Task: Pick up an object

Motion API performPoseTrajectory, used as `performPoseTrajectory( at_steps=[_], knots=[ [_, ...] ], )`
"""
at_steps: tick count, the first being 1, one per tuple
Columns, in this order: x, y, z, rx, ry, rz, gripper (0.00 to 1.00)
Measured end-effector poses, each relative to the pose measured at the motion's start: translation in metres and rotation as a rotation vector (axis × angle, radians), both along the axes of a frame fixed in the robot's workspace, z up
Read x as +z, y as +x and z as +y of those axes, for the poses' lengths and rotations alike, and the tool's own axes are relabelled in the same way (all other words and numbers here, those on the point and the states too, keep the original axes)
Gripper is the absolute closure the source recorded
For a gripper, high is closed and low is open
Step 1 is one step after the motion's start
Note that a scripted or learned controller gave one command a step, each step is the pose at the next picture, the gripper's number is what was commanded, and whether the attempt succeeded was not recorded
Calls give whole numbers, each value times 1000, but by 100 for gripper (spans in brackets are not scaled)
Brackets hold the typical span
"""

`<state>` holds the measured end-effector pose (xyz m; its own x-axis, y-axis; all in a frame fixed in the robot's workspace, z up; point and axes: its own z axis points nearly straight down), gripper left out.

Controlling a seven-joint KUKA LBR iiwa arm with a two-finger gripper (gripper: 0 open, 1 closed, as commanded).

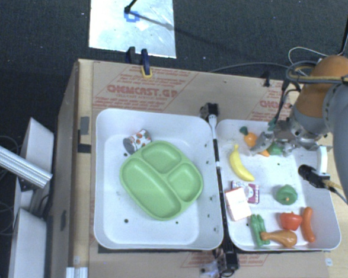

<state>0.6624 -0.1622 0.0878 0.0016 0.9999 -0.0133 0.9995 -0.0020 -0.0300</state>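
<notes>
My gripper (pixel 273 142) is low in the far part of the right bin (pixel 327 235). It sits just right of a small orange fruit with a green top (pixel 249 136). An orange and green toy (pixel 274 152) lies partly under it. A yellow banana (pixel 240 164) lies just to its near left. Further toward the front are a green pepper (pixel 286 194), a red tomato (pixel 289 220), a carrot (pixel 307 225), a brown drumstick (pixel 280 237) and a white card box (pixel 237 203). I see nothing lifted off the bin floor.
The left bin (pixel 112 220) holds a green divided plate (pixel 161 179) and a tipped spotted cup (pixel 137 140). A ridge with a black clip (pixel 211 111) divides the bins. Cables (pixel 298 58) trail behind the arm's orange band (pixel 330 78).
</notes>
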Motion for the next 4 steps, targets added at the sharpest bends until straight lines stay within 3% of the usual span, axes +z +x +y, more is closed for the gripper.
performPoseTrajectory(
  at_steps=[4],
  knots=[
    [1,1,24,-1,-2,-5,0]
  ],
)
